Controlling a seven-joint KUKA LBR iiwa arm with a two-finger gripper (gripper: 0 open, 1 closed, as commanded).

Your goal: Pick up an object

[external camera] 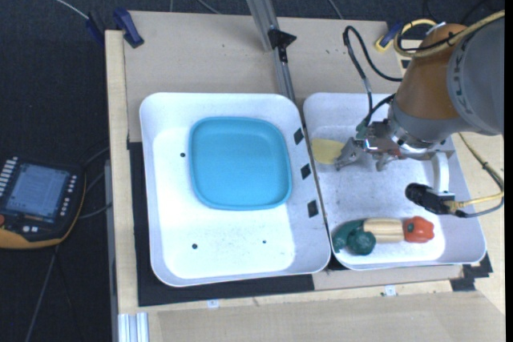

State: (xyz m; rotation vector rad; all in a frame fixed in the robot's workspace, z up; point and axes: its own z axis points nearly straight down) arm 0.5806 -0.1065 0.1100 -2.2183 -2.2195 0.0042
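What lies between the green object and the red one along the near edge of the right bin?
In the camera view, a tan wooden cylinder lies between the green object and the red object, seemingly touching both.

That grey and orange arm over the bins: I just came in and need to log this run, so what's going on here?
The arm's gripper hangs low over the right bin, next to a pale yellow object at the bin's left wall. Nothing is visibly held. A green piece, a tan block and a red piece lie along the near edge. The left bin holds a blue plate.
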